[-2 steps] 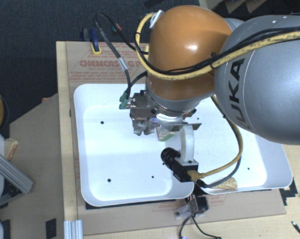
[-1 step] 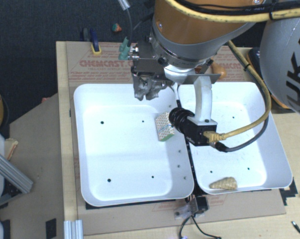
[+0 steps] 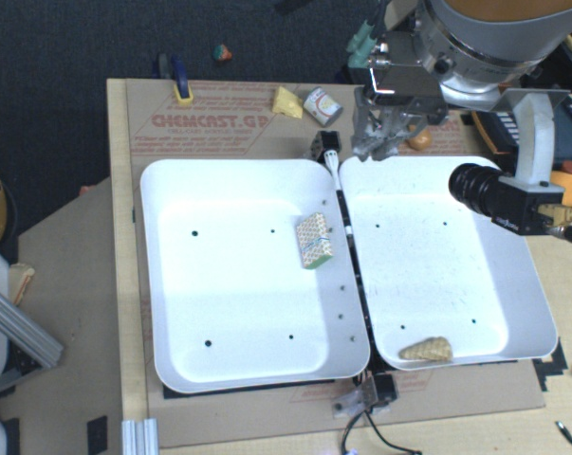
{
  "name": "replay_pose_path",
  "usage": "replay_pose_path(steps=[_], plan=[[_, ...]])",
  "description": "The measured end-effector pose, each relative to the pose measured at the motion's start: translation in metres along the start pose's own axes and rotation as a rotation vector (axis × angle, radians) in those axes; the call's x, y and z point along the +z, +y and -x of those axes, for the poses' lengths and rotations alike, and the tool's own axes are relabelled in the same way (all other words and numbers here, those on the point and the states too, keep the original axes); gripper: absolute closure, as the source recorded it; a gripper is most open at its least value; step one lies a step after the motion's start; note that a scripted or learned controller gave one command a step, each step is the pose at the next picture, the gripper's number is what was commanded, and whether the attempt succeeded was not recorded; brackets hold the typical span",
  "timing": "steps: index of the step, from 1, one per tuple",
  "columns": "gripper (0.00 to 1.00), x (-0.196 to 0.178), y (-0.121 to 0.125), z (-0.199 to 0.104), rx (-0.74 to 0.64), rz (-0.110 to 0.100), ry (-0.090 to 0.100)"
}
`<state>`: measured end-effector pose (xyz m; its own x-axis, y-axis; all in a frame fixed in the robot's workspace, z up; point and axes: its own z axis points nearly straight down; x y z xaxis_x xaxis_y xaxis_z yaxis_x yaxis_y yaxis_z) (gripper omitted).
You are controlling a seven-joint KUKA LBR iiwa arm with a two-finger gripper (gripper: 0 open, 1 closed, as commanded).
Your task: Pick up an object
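A small block with a green and tan pattern point(image 3: 313, 240) lies in the left bin point(image 3: 219, 349), close to its right wall. A tan wedge-shaped piece point(image 3: 427, 350) rests in the right bin point(image 3: 513, 292) near its front edge. My gripper point(image 3: 380, 140) hangs under the grey and orange arm, over the back left corner of the right bin. It is far from both objects and nothing shows in it.
Behind the bins, on the cardboard, lie a yellow piece point(image 3: 287, 102), a small grey box point(image 3: 322, 105) and an orange bit point(image 3: 419, 140). A black cylinder point(image 3: 485, 194) juts over the right bin's back right. A blue and yellow clamp point(image 3: 179, 79) sits at the back left.
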<state>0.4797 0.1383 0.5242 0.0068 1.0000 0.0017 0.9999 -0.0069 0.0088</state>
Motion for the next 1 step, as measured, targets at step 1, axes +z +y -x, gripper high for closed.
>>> replay_pose_path(steps=[1], plan=[[1.00, 0.0829, -0.0027, -0.0535, -0.012, -0.019, -0.005]])
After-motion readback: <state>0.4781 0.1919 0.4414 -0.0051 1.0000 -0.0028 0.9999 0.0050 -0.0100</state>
